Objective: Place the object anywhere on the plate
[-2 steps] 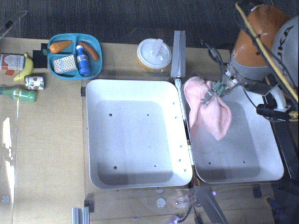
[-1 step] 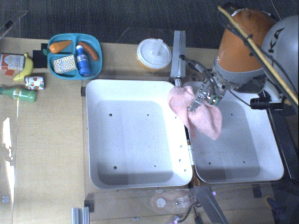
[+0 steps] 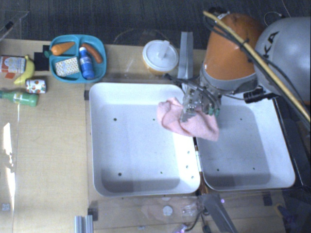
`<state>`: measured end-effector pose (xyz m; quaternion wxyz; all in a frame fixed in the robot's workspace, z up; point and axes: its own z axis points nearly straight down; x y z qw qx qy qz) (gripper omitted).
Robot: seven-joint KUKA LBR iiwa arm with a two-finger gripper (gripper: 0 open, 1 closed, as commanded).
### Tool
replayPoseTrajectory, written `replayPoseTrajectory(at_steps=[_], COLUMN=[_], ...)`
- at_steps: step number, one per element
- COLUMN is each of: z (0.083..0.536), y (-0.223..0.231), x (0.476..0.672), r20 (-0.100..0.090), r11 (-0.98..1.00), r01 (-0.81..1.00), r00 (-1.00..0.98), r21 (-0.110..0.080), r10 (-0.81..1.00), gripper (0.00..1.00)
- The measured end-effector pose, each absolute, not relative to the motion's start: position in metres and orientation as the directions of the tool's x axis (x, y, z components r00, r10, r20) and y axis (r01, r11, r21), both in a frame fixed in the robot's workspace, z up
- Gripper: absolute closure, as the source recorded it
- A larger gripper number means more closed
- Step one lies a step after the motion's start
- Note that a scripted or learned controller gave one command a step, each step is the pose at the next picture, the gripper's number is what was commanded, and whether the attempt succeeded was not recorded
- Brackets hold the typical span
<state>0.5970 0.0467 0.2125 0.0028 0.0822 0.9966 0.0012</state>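
Arm: you see the grey arm [image 3: 286,42] reaching in from the right, its orange band [image 3: 229,42] sitting over the seam between the two bins.
Gripper: the gripper [image 3: 190,111] hangs below the band, right at the inner edge where the bins meet, and its tips go down into the pink cloth.
Jaws: you can see them closed on a bunched fold of the cloth, which rises up between them.
Cloth: the pink cloth [image 3: 192,123] drapes across the divide, part of it over the left bin [image 3: 141,140] and part over the right bin [image 3: 248,149].
Plate: the blue divided plate [image 3: 99,45] sits on the bench beyond the left bin's far left corner, well apart from the cloth; it carries toy food and a small blue bottle [image 3: 86,62].
Nearby: a white lidded cup [image 3: 160,56] stands behind the bins; a banana [image 3: 25,72], a small can [image 3: 36,86] and a green bottle [image 3: 19,98] lie at the bench's left.
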Motion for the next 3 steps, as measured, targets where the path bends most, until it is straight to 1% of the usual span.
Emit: replayPoseTrajectory(at_steps=[1,2,3], z=[0.211,0.211,0.220], y=[0.090,0.147,0.197], x=[0.583,0.581,0.568], r20=[-0.003,-0.007,-0.005], r11=[1.000,1.000,1.000], r01=[-0.001,-0.005,-0.006], r00=[-1.000,-1.000,-1.000], r21=[0.002,0.003,0.003], r10=[-0.001,-0.005,-0.006], gripper=[1.00,1.00,1.00])
